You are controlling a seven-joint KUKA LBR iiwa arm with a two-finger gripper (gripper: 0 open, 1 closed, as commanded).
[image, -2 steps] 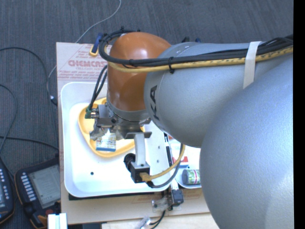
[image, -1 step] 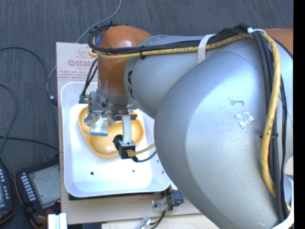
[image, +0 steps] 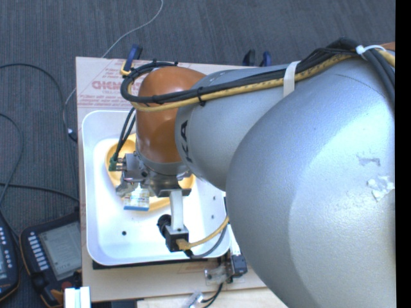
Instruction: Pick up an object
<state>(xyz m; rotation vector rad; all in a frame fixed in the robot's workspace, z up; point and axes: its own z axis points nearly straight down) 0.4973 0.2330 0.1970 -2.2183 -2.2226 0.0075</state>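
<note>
Gripper [image: 136,188] is hanging right over small blue-white object [image: 137,201] in white bin [image: 96,249] — prob. touching; grip state can't tell.

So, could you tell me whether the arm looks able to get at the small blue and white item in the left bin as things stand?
Probably yes: the gripper hangs right over the blue and white item in the left bin, with nothing visible between them.

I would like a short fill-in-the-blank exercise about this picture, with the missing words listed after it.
1. The band above the wrist of the arm is ____.
2. The bin under the gripper is ____ in colour.
3. The arm reaches in from the view's ____ side.
Missing words: orange; white; right.
</note>
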